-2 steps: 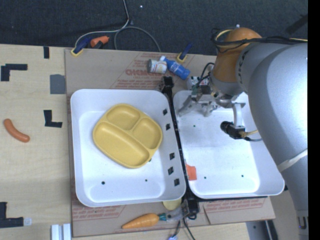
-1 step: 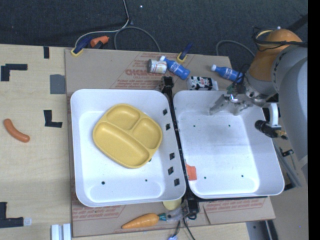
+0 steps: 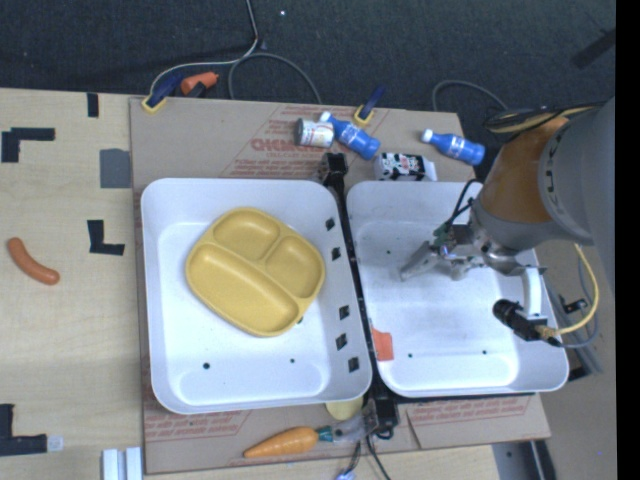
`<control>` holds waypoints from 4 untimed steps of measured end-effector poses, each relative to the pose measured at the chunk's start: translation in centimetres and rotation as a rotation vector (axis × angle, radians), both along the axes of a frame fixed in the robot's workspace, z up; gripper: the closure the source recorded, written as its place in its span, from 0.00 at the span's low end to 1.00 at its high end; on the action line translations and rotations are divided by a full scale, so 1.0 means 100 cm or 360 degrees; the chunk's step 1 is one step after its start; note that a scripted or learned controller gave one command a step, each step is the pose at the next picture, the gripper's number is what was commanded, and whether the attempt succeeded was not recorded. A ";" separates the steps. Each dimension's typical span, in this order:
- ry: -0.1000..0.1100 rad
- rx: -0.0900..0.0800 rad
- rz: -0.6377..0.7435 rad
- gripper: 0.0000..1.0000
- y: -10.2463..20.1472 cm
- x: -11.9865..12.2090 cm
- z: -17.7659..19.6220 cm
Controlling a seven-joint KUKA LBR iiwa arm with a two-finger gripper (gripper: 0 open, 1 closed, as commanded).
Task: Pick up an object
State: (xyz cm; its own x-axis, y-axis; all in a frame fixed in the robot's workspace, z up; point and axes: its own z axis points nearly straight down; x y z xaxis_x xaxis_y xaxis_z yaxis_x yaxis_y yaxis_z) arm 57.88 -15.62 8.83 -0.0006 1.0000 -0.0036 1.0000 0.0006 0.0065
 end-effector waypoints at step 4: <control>0.0016 0.0008 0.0003 0.00 0.114 0.017 0.099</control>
